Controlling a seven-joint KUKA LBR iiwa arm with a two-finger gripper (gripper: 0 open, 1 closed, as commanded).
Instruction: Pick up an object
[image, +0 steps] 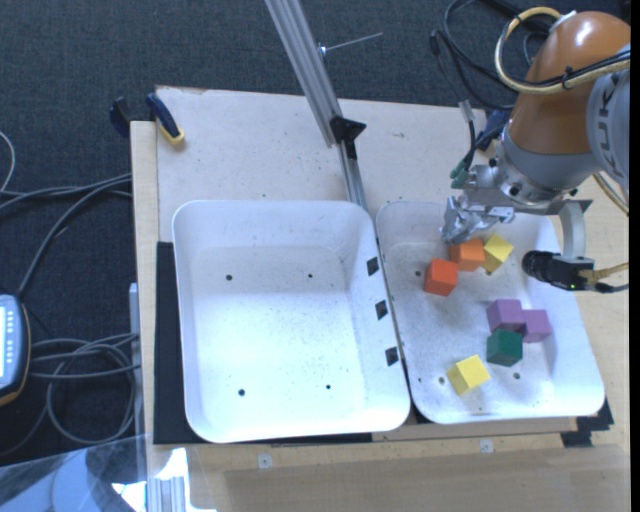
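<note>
My gripper (463, 228) hangs low over the far part of the right bin (570, 395), directly above an orange block (470, 254). A yellow block (497, 250) lies just right of that orange one. A second orange-red block (440, 277) sits a little nearer and to the left. Further forward lie a purple piece (518, 318), a green block (504, 347) and another yellow block (468, 374). From this angle the fingertips blend with the orange block beneath them.
The left bin (200, 400) stands beside the right one, with black clips along the shared rim. A metal pole (310, 70) rises at the back centre. A blue and yellow clamp (165, 118) sits at the bench's far left corner. Cables lie on the floor.
</note>
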